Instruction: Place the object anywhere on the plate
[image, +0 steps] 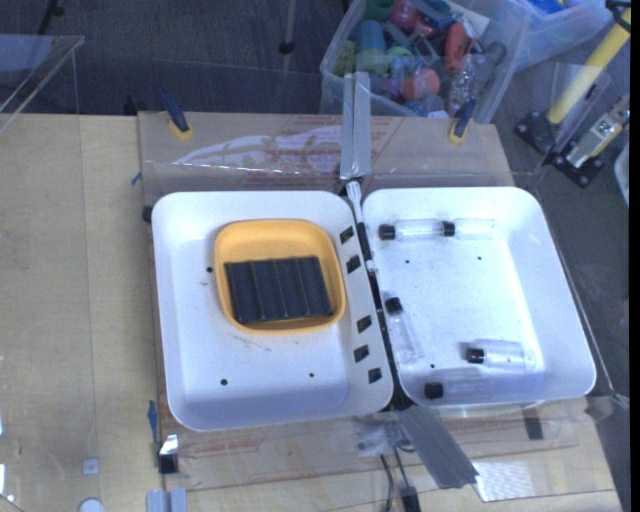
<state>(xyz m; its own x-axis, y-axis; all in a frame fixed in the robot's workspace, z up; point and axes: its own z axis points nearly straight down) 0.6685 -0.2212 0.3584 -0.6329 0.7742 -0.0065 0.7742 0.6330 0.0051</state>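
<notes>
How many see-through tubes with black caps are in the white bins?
4, all in the right bin: one at the back, one along the divider, one front right, one along the front wall.

Insp. note, robot body: we have no findings to enter on colours, shapes, cables, screws or markings at this moment.
</notes>
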